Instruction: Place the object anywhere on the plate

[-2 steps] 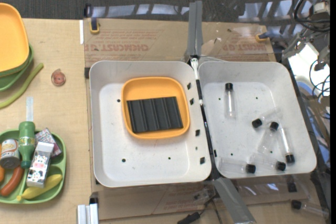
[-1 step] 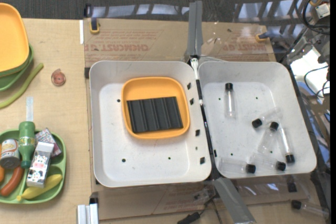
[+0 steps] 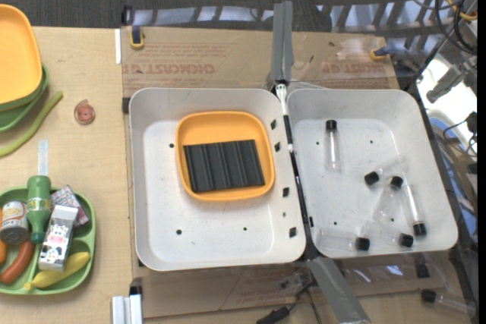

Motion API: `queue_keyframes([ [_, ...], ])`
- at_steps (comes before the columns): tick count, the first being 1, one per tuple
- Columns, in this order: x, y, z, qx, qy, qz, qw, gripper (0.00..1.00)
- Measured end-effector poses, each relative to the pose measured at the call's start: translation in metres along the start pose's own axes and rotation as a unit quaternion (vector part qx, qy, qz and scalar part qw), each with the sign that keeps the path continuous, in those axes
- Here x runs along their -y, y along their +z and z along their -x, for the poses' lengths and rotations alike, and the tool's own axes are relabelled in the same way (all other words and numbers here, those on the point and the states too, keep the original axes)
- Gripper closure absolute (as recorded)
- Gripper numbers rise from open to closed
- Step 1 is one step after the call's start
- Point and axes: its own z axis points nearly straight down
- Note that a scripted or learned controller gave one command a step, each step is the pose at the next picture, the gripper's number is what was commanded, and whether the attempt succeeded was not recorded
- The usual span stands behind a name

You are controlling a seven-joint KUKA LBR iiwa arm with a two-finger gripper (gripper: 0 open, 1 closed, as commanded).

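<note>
One orange plate (image 3: 225,154) sits in the left bin (image 3: 152,186), carrying a dark ribbed slab (image 3: 225,165) flat on it. Several clear black-capped vials (image 3: 332,143) lie scattered in the right bin (image 3: 433,163). Claw state: cannot tell.

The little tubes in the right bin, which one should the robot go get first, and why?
Probably the tube lying alone near the top of the right bin. The other tubes are bunched together, so they look harder to pick cleanly. The yellow plate in the left bin has only a dark ridged mat on it.
</note>
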Motion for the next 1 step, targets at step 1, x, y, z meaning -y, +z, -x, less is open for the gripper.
queue_keyframes([
  [1, 0.0194, -0.0011, 0.0017, 0.001, -0.179, 0.0, 0.9839, 0.0],
])
